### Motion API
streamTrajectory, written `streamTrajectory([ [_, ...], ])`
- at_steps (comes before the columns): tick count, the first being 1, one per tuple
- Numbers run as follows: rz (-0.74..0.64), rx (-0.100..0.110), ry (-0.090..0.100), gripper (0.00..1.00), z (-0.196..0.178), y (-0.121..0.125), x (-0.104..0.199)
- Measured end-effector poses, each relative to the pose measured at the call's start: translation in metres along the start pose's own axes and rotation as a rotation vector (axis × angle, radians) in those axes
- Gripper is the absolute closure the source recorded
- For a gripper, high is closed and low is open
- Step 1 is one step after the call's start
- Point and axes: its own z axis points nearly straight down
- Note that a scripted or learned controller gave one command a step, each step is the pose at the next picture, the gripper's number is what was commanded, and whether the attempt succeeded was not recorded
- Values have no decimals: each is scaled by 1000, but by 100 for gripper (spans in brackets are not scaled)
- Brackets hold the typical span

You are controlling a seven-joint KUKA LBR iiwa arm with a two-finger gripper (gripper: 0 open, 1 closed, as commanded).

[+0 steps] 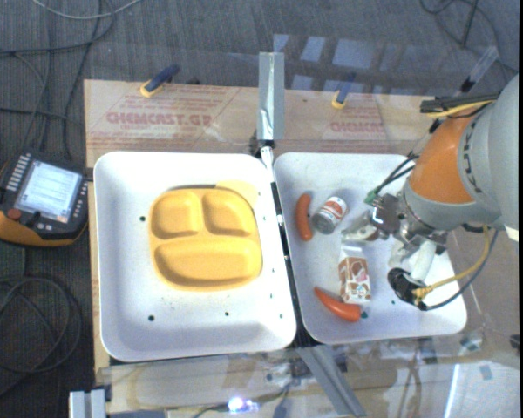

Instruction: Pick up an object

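Hovering gripper (375,225) over right bin (444,320), approach step (finger state cannot be told). Nothing lifted: can (329,213) just left, carton (355,278) nearer. Next: descend squarely onto one object, then close.

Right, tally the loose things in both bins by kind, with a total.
Yellow divided tray: 1, in the left bin
Red-orange sausages: 2, in the right bin
Small can: 1, lying by the upper sausage
Small carton: 1
Total: 5
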Motion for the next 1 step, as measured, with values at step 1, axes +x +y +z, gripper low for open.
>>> streamTrajectory([
  [1,312,-23,6,0,15,-56,-17],
])
